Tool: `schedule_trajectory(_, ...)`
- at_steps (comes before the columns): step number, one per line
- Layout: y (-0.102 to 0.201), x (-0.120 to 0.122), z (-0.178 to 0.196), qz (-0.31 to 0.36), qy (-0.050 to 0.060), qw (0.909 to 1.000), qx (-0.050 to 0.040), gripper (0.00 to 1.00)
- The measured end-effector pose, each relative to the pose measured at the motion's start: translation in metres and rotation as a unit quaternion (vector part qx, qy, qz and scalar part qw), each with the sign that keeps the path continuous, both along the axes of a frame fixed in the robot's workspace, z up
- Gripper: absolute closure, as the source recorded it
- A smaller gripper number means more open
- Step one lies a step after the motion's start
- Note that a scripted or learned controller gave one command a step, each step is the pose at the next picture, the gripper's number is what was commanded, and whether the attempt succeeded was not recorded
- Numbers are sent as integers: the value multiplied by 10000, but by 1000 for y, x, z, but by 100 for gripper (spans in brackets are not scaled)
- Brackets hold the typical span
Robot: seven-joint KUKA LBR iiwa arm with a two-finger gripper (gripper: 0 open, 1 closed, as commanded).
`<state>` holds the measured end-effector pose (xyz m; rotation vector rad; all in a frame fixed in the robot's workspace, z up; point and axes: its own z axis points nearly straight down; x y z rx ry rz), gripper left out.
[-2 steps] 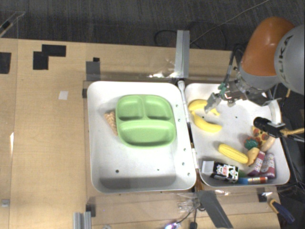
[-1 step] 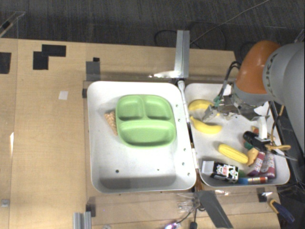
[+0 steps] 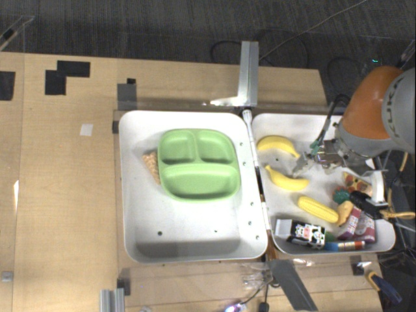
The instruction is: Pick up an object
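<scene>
Basically no pick yet, afaict. Arm (image 3: 383,112) reaches in from the right over the right bin (image 3: 286,125), w/ the gripper (image 3: 304,164) low in the bin's middle, just right of the bananas. Can't tell its state at this res, tip's a small dark blur.

Candidates in the right bin:
- banana (image 3: 277,145) at the far left, curved
- 2nd banana (image 3: 286,179) just nearer than that one, right end next to the gripper tip, maybe touching, can't confirm
- corn cob (image 3: 317,208), or similar yellow ribbed piece, nearer and to the right, well apart from the tip
- black-and-white carton (image 3: 305,233) lying flat along the near wall
- clutter of small toys (image 3: 354,207) in the near right corner, too jumbled to ID

Left bin (image 3: 188,242): green divided plate (image 3: 197,163) sitting flat, tan waffle-looking piece (image 3: 151,166) tucked at its left edge, partly under. Arm's nowhere near these.

Status est: approach done or nearly, grasp + lift both left. Everything rests on the bin floors, nothing raised. Likeliest target is the 2nd banana given proximity, but that's a guess. Risk: tip lands on the banana's tapered end, it's curved and smooth so may squirt out or roll.
</scene>
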<state>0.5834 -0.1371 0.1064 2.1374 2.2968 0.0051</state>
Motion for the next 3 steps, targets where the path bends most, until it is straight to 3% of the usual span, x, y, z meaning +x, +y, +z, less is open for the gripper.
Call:
schedule_trajectory(1,35,-6,-15,813,-61,9967,-24,0)
schedule_trajectory(2,27,34,-16,1328,-46,9911,-15,0)
schedule_trajectory(3,22,87,-18,1091,13,9940,-3,0)
